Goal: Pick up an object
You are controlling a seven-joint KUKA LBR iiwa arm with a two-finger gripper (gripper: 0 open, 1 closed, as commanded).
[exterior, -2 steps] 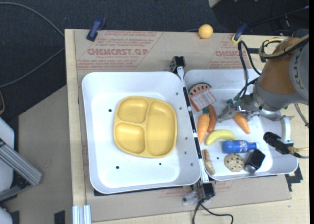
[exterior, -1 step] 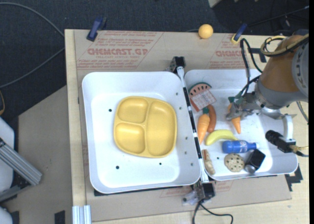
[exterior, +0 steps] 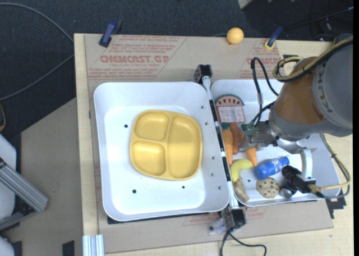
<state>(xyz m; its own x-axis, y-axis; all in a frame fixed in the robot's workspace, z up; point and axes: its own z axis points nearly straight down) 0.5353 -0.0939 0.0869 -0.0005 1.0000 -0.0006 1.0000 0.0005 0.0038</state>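
- Carrot lies in the right bin, just beside the banana and blue bottle.
- Gripper sits low over the carrot; I cannot tell how its jaws stand (the wrist hides them).
- Cookie lies near the bin's front edge, a round card at its back.
- Left bin holds a yellow plate with three compartments.
- An orange ball rests on the bench, behind the bins.

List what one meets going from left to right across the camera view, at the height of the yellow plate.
Left white bin → yellow divided plate → orange carrot → end effector → orange band of the arm.
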